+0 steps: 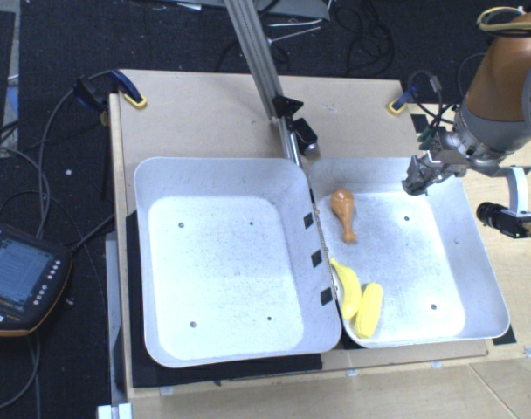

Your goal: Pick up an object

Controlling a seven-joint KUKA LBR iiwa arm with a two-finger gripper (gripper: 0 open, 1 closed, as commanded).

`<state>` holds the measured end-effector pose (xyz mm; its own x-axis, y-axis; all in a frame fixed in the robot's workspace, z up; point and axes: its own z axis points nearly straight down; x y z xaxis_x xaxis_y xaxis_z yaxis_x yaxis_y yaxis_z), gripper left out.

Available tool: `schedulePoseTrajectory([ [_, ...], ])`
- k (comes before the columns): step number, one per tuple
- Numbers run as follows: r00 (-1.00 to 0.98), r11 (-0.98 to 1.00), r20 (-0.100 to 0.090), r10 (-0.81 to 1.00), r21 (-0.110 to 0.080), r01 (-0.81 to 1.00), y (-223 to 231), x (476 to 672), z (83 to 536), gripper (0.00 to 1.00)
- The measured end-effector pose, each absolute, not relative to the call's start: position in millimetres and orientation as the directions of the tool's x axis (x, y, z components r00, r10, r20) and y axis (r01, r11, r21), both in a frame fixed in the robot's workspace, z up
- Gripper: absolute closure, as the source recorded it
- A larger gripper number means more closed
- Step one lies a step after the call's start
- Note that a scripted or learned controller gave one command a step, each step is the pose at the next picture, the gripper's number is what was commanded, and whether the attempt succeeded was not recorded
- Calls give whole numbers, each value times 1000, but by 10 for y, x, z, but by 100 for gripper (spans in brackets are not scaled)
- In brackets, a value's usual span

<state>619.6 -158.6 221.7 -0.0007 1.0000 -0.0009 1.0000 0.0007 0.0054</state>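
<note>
Tool (420, 180) poised over right bin (440, 234) rim, grip state unclear; drumstick (343, 213) and banana (358, 300) near divider, untouched.

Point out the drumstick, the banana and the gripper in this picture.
drumstick (343, 214), camera view, on its meaty upper part.
banana (346, 287), camera view, on its middle.
gripper (417, 184), camera view, at its dark tip.

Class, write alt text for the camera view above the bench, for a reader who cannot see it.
A grey and orange robot arm's gripper hovers over the far edge of the right bin, holding nothing. That bin contains a brown toy drumstick and two yellow pieces against its left wall. The left bin sits beside it.
</note>
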Motion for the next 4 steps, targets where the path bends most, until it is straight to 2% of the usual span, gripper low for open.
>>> schedulePoseTrajectory([
  [1, 0, 0, -1, 1000, 4, 1000, -1616, 6190, 2644, 100],
  [2, -4, 4, 1, 1000, 0, 1000, -1169, 6071, 2607, 100],
  [3, -5, 5, 1, 1000, -1, 1000, -622, 6107, 2497, 100],
  [4, -5, 5, 1, 1000, -1, 1000, -66, 6065, 2368, 100],
])
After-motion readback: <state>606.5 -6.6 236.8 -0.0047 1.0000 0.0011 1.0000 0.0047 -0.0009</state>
